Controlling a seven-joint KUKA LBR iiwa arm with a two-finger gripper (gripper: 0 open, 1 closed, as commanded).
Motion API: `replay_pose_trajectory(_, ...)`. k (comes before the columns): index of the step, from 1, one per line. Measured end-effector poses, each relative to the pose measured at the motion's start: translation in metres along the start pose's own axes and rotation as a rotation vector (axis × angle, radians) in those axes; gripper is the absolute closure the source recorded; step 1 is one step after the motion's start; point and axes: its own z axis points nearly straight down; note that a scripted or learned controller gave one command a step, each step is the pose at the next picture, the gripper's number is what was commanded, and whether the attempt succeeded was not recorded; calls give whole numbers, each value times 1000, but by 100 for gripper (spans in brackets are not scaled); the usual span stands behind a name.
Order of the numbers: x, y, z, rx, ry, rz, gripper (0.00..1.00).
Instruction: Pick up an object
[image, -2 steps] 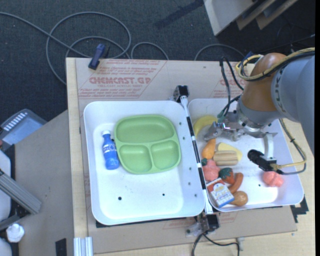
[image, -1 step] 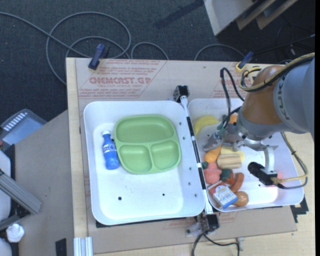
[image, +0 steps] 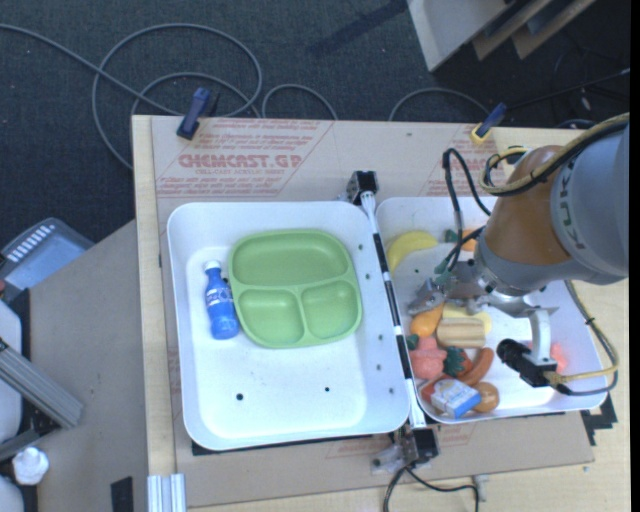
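From my screen the pick looks unfinished: the claw (image: 455, 300) hangs over the toy food pile (image: 450, 350) at the right white bin's (image: 575, 395) nine o'clock side, grip state indiscernible, nothing visibly lifted.

We see a bottle (image: 220, 300) beside a divided tray (image: 296, 287) in the left bin (image: 270, 400); toy food (image: 450, 355) crowds the right bin (image: 520, 405).
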Motion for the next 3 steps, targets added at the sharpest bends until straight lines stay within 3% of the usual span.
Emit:
replay_pose_trajectory(2,-1,-29,0,-2,-1,-1,0)
replay_pose_trajectory(3,-1,-27,-11,-7,-1,0,100)
